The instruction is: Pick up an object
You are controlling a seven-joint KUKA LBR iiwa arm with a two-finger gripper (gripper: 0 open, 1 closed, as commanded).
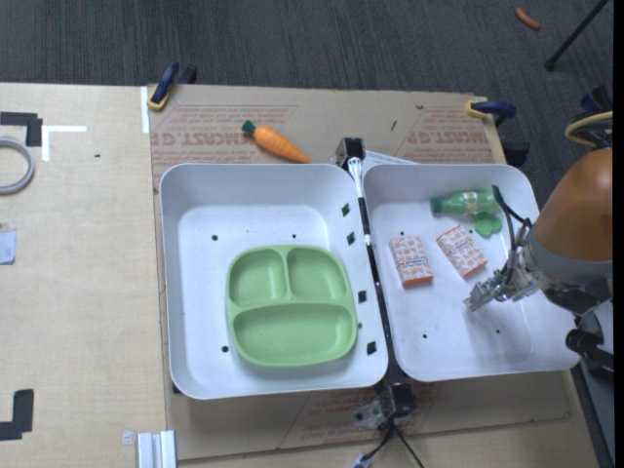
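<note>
In the right bin (448, 354) lie a green plastic bottle (466, 203) at the back, and two small orange-and-white packets, one (410, 260) left of the other (460, 251). My gripper (485, 294) hangs low over the bin's right part, just below and right of the right packet, tilted toward the left. I see nothing between its fingers. The arm's orange band (585, 208) rises behind it at the right edge.
The left bin (185, 261) holds a green divided plate (291, 305). A toy carrot (276, 141) lies on the cardboard behind the bins. Clamps sit at the cardboard's back corners (163, 85). A black cable (507, 213) runs along the arm over the bottle's end.
</note>
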